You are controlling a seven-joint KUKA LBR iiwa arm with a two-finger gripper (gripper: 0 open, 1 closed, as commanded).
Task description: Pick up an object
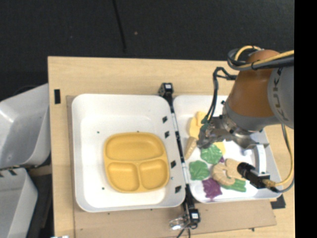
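Yellow divided tray [135, 161] in left bin [84, 133], toy foods [212, 170] in right bin [184, 107]

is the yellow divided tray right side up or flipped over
Right side up: the yellow divided tray in the left bin shows its three hollow compartments facing up, one large above two small.

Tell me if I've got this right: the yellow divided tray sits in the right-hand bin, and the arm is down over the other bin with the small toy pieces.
Not quite. In the camera view the yellow divided tray sits in the left bin, not the right one. The rest stands: the arm is down over the right bin, the other one, where the small toy pieces lie.
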